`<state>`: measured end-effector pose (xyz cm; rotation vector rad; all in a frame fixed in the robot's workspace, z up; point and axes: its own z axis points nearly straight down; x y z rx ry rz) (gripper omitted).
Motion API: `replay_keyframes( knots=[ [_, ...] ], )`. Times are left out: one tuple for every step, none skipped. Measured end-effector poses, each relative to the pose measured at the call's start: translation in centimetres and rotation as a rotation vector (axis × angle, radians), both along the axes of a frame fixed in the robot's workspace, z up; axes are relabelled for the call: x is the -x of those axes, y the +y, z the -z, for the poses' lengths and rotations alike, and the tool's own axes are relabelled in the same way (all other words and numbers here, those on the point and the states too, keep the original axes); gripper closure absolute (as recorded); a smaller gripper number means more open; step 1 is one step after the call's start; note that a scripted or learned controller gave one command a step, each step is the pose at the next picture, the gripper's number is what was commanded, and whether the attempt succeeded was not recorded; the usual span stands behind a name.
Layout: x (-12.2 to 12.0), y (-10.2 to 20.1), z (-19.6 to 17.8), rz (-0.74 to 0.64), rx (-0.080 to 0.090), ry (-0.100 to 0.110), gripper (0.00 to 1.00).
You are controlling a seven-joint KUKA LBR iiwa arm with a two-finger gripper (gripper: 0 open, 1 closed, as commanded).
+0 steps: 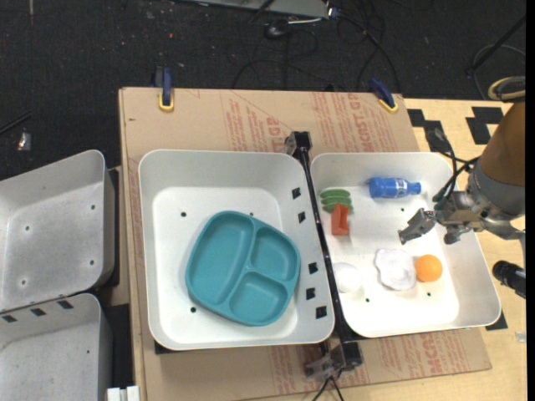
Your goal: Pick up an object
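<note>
We look down at a slant from one fixed camera above the brown cardboard-covered bench point(251, 111), far enough that both shallow white plastic bins point(159, 249) fit, with dark floor beyond the far edge.

A brown cardboard-covered worktop point(226, 111) bears two shallow white bins side by side. The left bin point(159, 249) holds a teal divided tray point(242, 267) lying flat. Two clamps point(165, 88) grip the worktop's far edge. Left of the worktop lie two white perforated panels point(50, 224). Dark speckled floor point(75, 40) lies beyond, with black cables point(393, 48) trailing across it.
</note>
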<state>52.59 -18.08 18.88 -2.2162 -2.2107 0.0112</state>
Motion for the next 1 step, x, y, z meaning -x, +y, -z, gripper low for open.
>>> replay_keyframes(
  knots=[
    [-0.33,0.03,-0.69,-0.004,0.003,-0.013,0.0]
  ],
)
